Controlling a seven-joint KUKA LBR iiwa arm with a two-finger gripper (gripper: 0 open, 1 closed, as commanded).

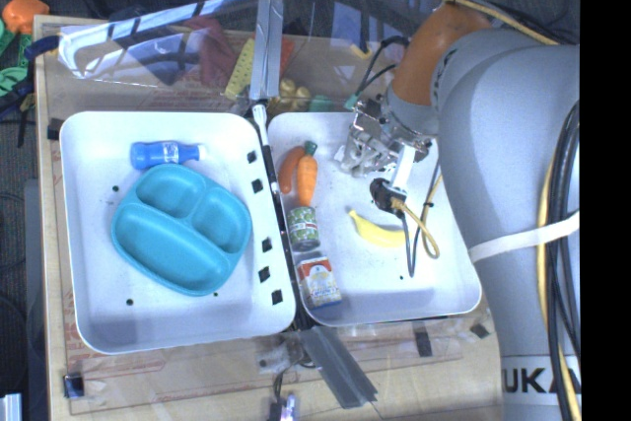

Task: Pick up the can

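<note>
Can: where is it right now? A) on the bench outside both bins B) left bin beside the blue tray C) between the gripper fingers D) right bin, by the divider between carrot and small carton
D: the can lies in the right bin along the divider, below the carrot and above the small carton, apart from the gripper.

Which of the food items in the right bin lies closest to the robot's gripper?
The yellow banana, just below the gripper; the orange carrot lies farther left.

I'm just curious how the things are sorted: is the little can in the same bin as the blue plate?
No, the can lies in the right bin below the carrot, while the blue plate sits in the left bin.
</note>
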